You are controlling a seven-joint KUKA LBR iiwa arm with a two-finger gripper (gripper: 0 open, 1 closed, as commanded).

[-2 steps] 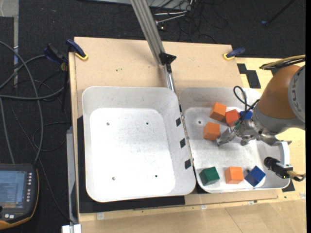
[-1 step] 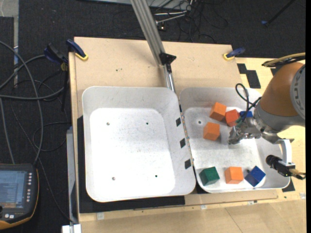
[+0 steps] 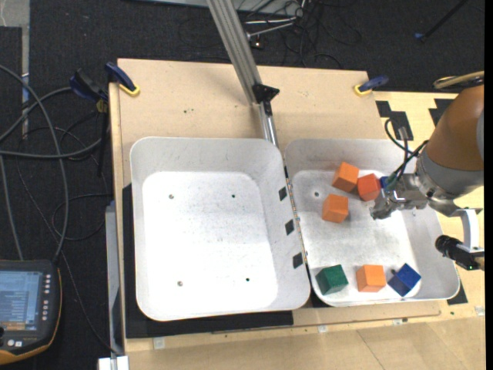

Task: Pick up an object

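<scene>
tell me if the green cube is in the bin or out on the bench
In. The green cube rests on the floor of the right bin, near its front-left corner, beside an orange cube and a blue cube.

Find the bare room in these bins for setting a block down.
The left bin has an open floor. In the right bin, room lies between the orange cube and the green block; near the tool it is crowded.

The grey arm (image 3: 454,149) reaches in from the right, its end effector (image 3: 383,206) pointing down and leftward
</scene>
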